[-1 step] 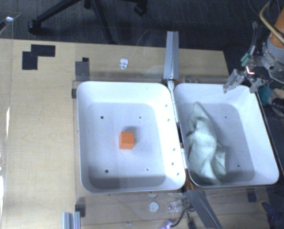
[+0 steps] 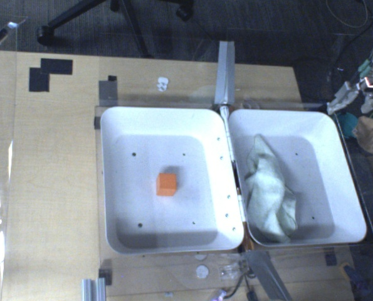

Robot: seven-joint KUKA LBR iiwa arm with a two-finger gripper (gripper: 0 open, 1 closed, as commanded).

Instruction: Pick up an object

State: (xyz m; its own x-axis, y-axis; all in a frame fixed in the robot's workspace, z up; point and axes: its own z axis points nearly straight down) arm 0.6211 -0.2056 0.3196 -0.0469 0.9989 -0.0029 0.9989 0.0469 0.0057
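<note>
A small orange cube (image 2: 167,184) rests on the floor of the left white bin (image 2: 120,168), a little below its middle and apart from the walls. In the right white bin (image 2: 327,168) a crumpled white cloth (image 2: 269,190) lies along the left side, stretching from the bin's middle down to its near wall.
A grey metal bar (image 2: 225,74) stands at the back where the two bins meet. The pale wooden bench (image 2: 42,187) extends to the left, with black tape marks (image 2: 48,73) on it. Cables and loose gear (image 2: 362,96) crowd the right edge. A chair base (image 2: 120,5) stands on the floor behind.
</note>
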